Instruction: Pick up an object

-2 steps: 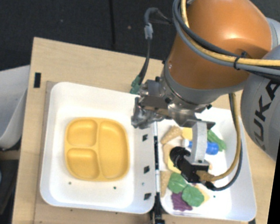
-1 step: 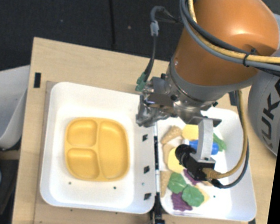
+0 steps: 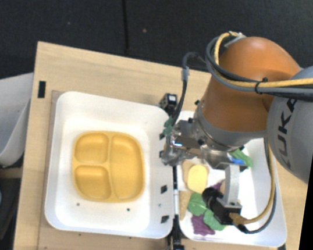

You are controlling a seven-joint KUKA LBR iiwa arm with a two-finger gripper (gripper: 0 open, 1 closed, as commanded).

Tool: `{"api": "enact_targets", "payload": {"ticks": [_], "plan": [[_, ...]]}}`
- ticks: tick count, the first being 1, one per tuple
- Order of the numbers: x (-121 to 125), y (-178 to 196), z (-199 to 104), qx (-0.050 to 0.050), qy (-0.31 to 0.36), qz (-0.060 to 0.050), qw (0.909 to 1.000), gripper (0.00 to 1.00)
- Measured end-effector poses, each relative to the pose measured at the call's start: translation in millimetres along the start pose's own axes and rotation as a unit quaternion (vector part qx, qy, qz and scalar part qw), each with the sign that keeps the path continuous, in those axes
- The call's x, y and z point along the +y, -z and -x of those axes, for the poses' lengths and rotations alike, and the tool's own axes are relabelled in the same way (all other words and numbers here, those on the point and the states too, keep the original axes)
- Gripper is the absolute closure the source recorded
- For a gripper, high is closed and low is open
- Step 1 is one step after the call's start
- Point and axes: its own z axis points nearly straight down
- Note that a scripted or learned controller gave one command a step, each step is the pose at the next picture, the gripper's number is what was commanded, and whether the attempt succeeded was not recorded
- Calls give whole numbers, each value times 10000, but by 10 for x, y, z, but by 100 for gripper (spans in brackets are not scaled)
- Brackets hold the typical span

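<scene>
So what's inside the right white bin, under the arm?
A pale yellow rounded block, green pieces and a purple piece lie in the right shallow white bin. The orange-banded grey arm covers the bin's upper part, so anything there is hidden.

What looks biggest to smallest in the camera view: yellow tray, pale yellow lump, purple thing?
1. yellow tray, easily largest.
2. pale yellow lump and purple thing look about alike; the purple one is partly hidden, so no ranking.
</scene>
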Motion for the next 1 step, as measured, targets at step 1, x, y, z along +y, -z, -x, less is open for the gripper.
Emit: {"api": "enact_targets", "payload": {"ticks": [1], "plan": [[9, 982, 431, 17, 8, 107, 9999, 100]]}}
